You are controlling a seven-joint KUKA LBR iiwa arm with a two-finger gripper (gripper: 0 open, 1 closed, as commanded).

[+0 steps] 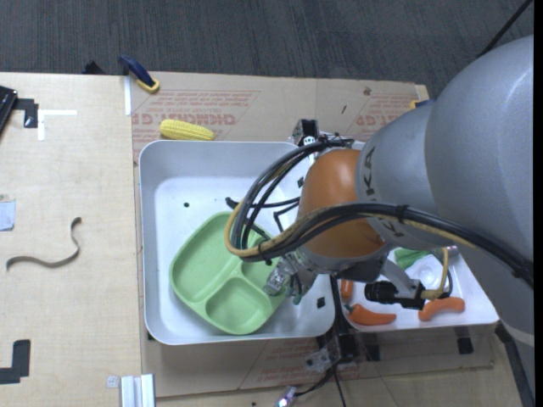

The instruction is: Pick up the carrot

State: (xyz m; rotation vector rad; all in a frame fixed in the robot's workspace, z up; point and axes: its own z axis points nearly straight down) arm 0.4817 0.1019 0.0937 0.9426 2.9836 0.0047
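A: While the grey arm (pixel 475 168) fills the right side, what lies under it?

B: Two white bins sit side by side. The left bin (pixel 161 227) has a green divided tray (pixel 216 278) lying on its floor toward the near side. The right bin (pixel 488 308) is mostly covered by the arm and its orange band (pixel 335 206).

A: And the gripper?

B: The gripper (pixel 284 280) hangs at the near right corner of the left bin, just over the tray's right edge. Cables loop in front of it, so I cannot tell how far apart its fingers stand, and I see nothing between them.

A: Where is the carrot?

B: The carrot (pixel 372 315) lies in the right bin near its near wall, well right of the gripper. Its long axis runs left to right, almost level. Which end is the tip I cannot tell. Another orange piece (pixel 441 307) lies just to its right.

A: Anything smaller?

B: A yellow corn cob (pixel 187 130) rests on the cardboard beyond the left bin's far wall.
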